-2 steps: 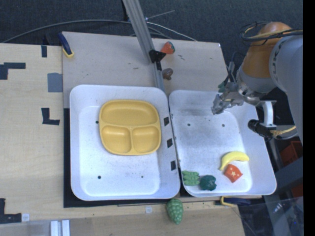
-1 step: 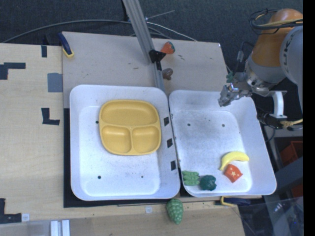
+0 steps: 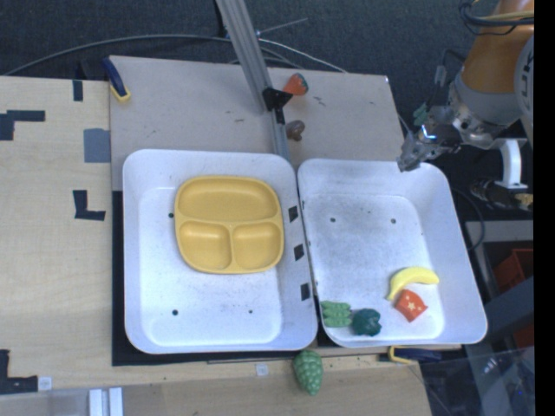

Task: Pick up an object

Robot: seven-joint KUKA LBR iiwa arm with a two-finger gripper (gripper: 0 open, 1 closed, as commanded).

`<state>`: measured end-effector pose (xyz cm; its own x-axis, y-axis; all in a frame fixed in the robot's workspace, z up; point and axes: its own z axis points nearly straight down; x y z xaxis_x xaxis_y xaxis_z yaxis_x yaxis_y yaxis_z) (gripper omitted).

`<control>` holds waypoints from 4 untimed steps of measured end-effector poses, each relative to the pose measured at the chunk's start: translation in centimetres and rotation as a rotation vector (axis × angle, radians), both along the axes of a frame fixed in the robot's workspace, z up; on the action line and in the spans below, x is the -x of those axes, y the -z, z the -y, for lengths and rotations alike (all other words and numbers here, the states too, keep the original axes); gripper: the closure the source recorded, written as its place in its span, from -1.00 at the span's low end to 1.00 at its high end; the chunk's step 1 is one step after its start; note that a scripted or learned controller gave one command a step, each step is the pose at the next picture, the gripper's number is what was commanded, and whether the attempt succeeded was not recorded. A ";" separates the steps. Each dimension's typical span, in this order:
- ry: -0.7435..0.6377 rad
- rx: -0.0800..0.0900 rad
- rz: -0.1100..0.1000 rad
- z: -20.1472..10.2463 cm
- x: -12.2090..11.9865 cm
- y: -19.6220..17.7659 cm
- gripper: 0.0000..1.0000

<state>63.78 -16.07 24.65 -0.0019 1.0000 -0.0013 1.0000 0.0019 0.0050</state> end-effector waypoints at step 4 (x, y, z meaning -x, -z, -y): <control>-0.006 -0.003 -0.007 -22.1 -1.0 1.0 1.00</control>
